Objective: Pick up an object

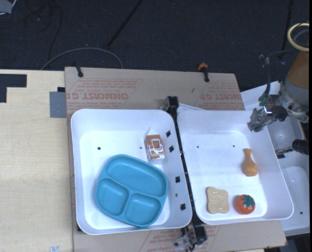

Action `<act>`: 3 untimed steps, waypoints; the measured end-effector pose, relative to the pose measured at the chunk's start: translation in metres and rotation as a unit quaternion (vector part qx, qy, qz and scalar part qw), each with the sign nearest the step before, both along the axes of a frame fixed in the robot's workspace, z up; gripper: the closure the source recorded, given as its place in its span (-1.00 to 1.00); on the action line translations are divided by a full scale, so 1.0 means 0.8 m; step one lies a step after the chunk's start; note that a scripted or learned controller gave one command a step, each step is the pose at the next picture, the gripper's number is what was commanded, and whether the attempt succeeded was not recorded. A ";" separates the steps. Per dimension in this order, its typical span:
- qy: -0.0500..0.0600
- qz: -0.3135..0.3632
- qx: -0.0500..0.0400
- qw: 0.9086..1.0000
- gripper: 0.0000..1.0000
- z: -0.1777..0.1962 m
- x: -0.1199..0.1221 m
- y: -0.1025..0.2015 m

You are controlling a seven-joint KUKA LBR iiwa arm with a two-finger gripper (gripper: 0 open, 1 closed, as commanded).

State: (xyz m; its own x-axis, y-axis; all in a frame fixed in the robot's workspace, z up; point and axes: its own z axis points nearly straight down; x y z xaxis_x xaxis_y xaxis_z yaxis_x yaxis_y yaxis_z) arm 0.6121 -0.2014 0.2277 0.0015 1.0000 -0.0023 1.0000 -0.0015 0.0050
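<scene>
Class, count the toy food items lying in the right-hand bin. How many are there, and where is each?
3. A tan pear-shaped piece near the right wall, a slice of bread at the front middle, and a tomato just right of the bread. None looks hidden.

The light is bright and even from above. The white bins [226,125] shine, with only soft, small shadows under things. The far floor is very dark. The whole picture looks a little fuzzy and grainy.
</scene>
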 end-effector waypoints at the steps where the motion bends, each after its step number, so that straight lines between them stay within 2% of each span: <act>1: 0.003 0.001 0.001 1.000 1.00 0.007 0.000 -0.001; 3: 0.005 0.003 0.003 1.000 1.00 0.003 -0.050 0.137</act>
State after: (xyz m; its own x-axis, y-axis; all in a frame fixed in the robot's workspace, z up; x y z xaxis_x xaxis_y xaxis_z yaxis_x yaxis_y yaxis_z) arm 0.5724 -0.0917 0.2304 -0.0042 1.0000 0.0029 1.0000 0.0042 -0.0056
